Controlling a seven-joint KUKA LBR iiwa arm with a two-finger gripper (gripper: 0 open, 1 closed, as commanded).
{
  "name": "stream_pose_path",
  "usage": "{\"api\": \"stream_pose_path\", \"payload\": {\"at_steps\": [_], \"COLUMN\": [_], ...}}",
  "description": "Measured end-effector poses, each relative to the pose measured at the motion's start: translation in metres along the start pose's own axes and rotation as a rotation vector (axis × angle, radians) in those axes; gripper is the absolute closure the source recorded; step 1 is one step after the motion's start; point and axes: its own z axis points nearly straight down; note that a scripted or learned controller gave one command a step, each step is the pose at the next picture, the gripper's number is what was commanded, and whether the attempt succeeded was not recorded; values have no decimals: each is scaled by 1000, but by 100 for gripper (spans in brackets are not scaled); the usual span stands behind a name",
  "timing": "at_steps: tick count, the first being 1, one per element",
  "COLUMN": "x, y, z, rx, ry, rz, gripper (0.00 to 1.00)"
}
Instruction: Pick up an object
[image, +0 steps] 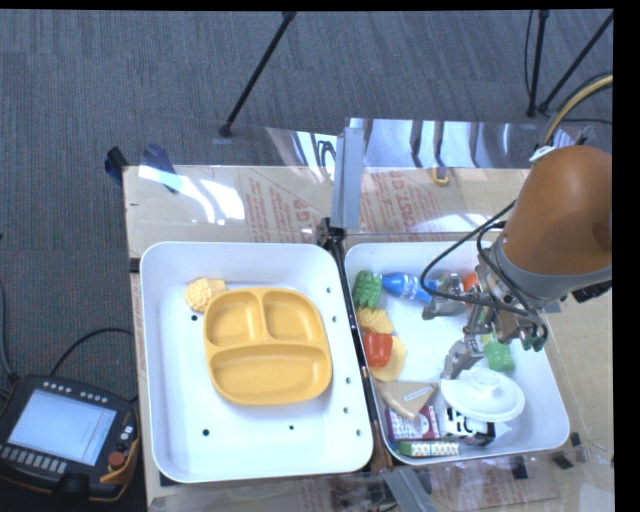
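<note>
My gripper hangs over the right bin under the orange wrist band, low above the contents. A small green object lies directly below it, partly hidden by the gripper's metal parts. Whether the gripper touches it I cannot tell. Just in front sits a white lidded bowl. To the left in the same bin are a blue bottle, a green toy vegetable, a red pepper on a yellow piece, and a tan wedge.
The left bin holds a yellow divided plate and a small yellow corn-like toy at its top left. A printed packet lies by the right bin's front rim. A teach pendant sits at lower left.
</note>
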Motion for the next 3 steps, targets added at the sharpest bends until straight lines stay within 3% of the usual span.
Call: {"api": "stream_pose_path", "payload": {"at_steps": [1, 2, 3], "x": [-2, -42, -99], "y": [-88, -82, -19], "z": [17, 116, 121], "rx": [1, 3, 1], "ry": [-1, -15, 14], "rz": [47, 28, 6], "gripper": [0, 0, 0]}}
